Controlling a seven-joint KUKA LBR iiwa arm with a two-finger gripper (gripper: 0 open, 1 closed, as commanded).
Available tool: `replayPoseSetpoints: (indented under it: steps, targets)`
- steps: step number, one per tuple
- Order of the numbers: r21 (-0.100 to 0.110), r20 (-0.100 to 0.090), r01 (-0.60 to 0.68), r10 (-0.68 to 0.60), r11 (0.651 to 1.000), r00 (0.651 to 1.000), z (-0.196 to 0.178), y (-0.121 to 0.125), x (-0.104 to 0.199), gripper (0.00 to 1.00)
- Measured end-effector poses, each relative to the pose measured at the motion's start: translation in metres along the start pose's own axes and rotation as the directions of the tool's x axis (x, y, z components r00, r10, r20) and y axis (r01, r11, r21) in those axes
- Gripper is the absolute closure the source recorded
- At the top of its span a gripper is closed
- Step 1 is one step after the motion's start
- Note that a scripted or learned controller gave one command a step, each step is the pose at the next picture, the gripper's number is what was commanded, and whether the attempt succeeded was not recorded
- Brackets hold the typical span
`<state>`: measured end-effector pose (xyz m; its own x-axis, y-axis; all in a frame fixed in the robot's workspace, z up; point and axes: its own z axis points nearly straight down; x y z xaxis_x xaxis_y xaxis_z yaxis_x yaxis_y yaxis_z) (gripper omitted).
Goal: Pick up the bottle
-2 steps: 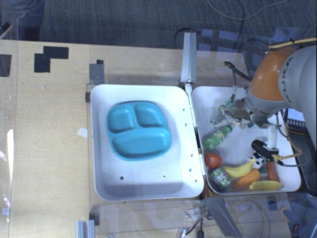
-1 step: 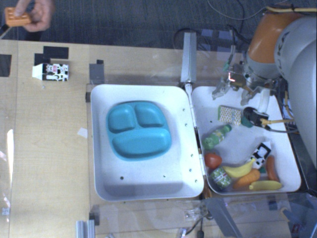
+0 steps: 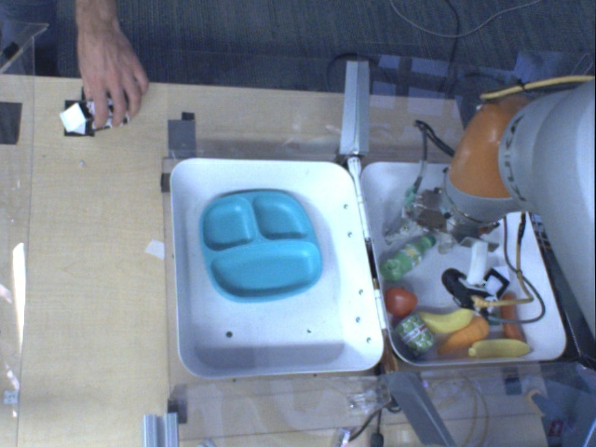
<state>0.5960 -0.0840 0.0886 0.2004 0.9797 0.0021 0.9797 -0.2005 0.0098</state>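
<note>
A small green bottle (image 3: 407, 257) lies on its side in the right bin (image 3: 549, 329), close to the bin's left wall. My gripper (image 3: 426, 216) hangs just above and slightly behind the bottle, under the orange band of the arm. From this angle nothing shows held in it. The bottle's far end sits right below the gripper's metal parts.
A red tomato (image 3: 400, 301), a green packet (image 3: 414, 333), two yellow bananas (image 3: 447, 321) (image 3: 499, 347) and an orange carrot (image 3: 463, 336) crowd the right bin's near end. The left bin (image 3: 196, 343) holds a blue divided plate (image 3: 262, 244). A person's hand (image 3: 110, 68) rests on the bench, far left.
</note>
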Motion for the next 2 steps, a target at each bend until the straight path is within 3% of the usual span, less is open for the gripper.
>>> replayPoseSetpoints:
  steps: [1,2]
  targets:
    - [-0.006,-0.003,0.001,-0.001,1.0,1.0,-0.012,0.002,0.002,1.0]
    - [0.006,0.0,0.019,-0.019,1.0,1.0,-0.097,-0.016,0.081,1.0]
